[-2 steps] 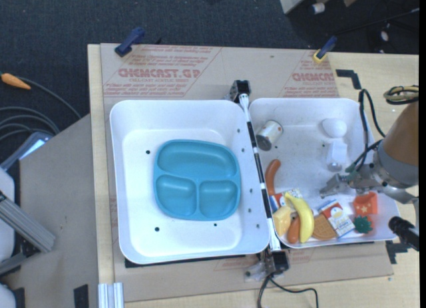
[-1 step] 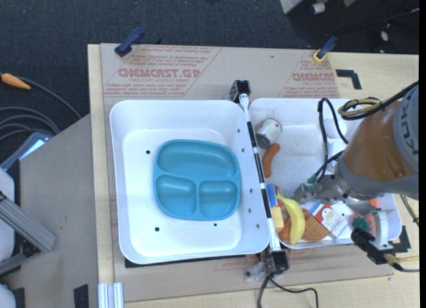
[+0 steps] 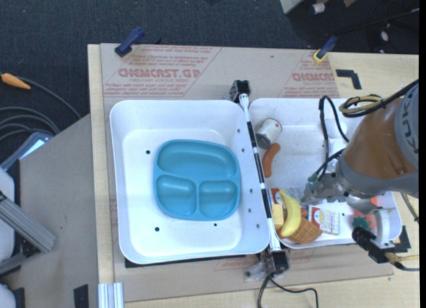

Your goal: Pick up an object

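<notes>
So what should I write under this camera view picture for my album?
Robot arm reaching into the right bin near a banana; blue tray in the left bin.

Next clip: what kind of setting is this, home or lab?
Most likely a robotics lab bench: two white bins clamped side by side, a blue divided tray in the left one, toy food like a banana in the right, loose cables on dark carpet.

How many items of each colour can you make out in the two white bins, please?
Blue: 1, divided plate
Yellow: 1, banana
Orange-red: 1, sausage-like piece
Tan: 1, waffle-like piece
White: 1, small cup
Total: 5; more lies under the arm, unclear.
</notes>
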`<control>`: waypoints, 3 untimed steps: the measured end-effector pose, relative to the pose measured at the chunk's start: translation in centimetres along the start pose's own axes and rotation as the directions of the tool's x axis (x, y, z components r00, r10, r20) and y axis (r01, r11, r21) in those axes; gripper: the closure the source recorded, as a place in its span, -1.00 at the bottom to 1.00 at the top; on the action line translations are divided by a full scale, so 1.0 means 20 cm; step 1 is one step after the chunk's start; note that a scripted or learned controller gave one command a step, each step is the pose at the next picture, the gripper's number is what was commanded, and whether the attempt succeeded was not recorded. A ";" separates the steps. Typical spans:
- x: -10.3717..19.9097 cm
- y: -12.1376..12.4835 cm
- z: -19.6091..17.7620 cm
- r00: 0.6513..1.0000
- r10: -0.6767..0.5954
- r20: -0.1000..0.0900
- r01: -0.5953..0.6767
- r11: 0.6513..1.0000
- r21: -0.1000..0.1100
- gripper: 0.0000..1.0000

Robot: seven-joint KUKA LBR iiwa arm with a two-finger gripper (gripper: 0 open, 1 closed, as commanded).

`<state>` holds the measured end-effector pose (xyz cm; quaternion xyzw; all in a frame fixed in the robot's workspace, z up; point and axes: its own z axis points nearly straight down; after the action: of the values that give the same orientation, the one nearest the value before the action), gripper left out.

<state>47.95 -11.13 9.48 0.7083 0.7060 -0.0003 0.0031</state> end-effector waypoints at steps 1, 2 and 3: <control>0.00 0.50 -0.18 1.000 -0.005 -0.005 0.005 1.000 0.003 1.00; 0.00 0.50 -0.18 1.000 -0.005 -0.005 0.005 1.000 0.005 -1.00; 0.01 0.81 0.06 1.000 0.002 0.009 -0.002 1.000 0.016 -1.00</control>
<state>64.25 -10.92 8.43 0.7090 0.7051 -0.0091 0.0006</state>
